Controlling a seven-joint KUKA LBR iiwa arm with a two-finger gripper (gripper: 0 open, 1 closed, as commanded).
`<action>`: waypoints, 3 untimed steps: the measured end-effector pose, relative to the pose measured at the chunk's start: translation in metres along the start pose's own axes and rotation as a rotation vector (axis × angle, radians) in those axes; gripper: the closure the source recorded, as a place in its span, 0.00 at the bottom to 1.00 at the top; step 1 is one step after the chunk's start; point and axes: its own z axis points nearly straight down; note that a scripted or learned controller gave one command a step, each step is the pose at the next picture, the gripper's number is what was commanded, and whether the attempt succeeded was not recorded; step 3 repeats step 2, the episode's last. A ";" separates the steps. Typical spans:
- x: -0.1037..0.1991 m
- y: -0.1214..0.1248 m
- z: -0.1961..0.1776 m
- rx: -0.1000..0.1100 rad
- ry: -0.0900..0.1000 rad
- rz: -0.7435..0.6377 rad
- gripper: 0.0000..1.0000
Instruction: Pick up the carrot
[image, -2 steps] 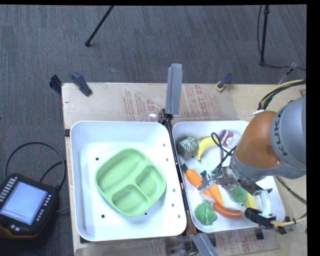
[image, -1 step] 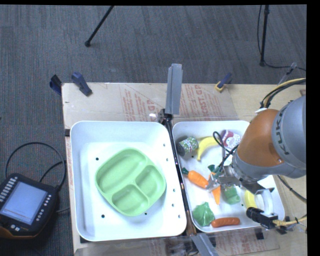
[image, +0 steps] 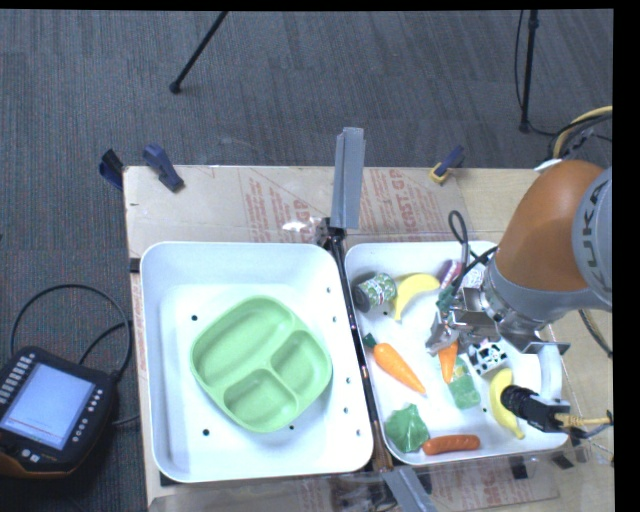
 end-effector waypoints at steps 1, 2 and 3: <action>-0.008 0.035 -0.038 -0.001 0.000 -0.040 1.00; -0.020 0.069 0.022 0.000 0.000 0.024 1.00; -0.020 0.069 0.022 0.000 0.000 0.024 1.00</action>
